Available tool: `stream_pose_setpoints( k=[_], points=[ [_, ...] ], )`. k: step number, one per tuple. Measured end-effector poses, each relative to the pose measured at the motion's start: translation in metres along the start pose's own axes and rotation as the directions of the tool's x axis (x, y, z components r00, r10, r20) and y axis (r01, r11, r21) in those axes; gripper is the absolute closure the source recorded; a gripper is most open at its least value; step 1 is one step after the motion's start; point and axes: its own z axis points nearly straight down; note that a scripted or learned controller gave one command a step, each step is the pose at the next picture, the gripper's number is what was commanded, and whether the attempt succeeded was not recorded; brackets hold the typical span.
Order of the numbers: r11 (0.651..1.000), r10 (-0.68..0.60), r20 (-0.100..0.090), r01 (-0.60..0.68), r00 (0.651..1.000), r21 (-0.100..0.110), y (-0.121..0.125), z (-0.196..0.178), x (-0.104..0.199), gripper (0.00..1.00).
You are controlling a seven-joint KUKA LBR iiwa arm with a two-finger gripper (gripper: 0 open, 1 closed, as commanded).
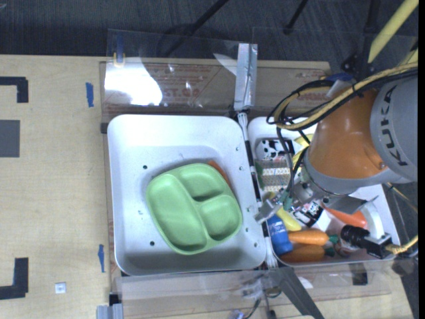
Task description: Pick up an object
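Note:
The right bin holds a cluster of small things: a blue item, a yellow item, an orange carrot-like piece and a red-orange piece. My gripper hangs low over the left part of this bin, just above the yellow and blue items, with the grey and orange wrist covering most of it. Nothing shows as held. A green three-compartment plate lies in the left bin.
A white piece with black dots and a patterned card lie at the back left of the right bin. An orange edge peeks from under the plate. Yellow and black cables loop above the wrist. A clear wall stands behind the bins.

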Motion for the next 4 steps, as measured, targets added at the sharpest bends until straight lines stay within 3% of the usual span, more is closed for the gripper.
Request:
stream_pose_setpoints(
  k=[1,2,3,4],
  points=[
    [0.999,-0.044,0.002,0.044,0.999,-0.002,-0.022,0.000,-0.047,0.00],
    [0.999,-0.042,0.003,0.042,0.999,-0.003,-0.021,-0.009,-0.048,1.00],
    [0.985,0.175,0.002,-0.175,0.985,-0.002,0.008,-0.080,-0.027,1.00],
    [0.985,0.175,0.002,-0.175,0.985,-0.002,0.008,-0.080,-0.027,0.00]
  ],
)
